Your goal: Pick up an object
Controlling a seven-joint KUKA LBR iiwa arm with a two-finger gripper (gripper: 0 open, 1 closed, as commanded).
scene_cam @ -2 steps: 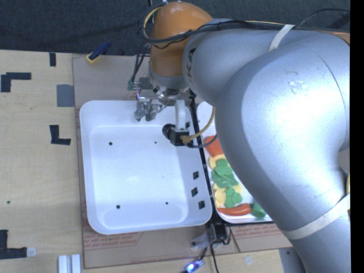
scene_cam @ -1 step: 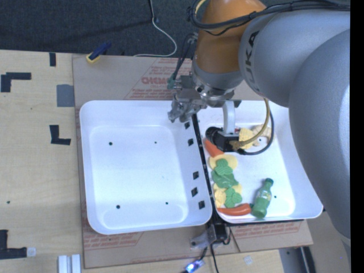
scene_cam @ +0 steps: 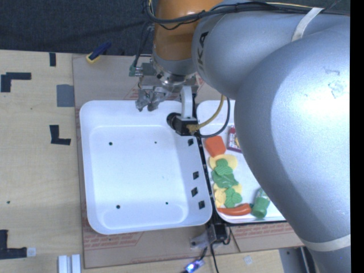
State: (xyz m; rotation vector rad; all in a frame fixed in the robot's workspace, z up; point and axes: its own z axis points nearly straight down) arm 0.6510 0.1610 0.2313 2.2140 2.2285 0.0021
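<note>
My gripper (scene_cam: 149,100) hangs under the orange-banded wrist (scene_cam: 179,21), over the far rim of the left white bin (scene_cam: 85,152), near its back right corner. Nothing shows in it. The objects lie in the right bin (scene_cam: 273,215), along its left side: an orange piece (scene_cam: 214,145), a yellow and green cluster (scene_cam: 224,174), a green leafy piece (scene_cam: 232,197), a red-orange chilli shape (scene_cam: 234,210) and a green piece (scene_cam: 260,205). A pink-red packet (scene_cam: 232,139) lies beside the orange piece. The arm's large grey body hides most of the right bin.
A black fitting with cables (scene_cam: 180,123) hangs off the arm at the divide between the bins. A blue and yellow tool (scene_cam: 98,51) lies on the bench behind the left bin. Black tape marks (scene_cam: 57,135) dot the wooden bench at left.
</note>
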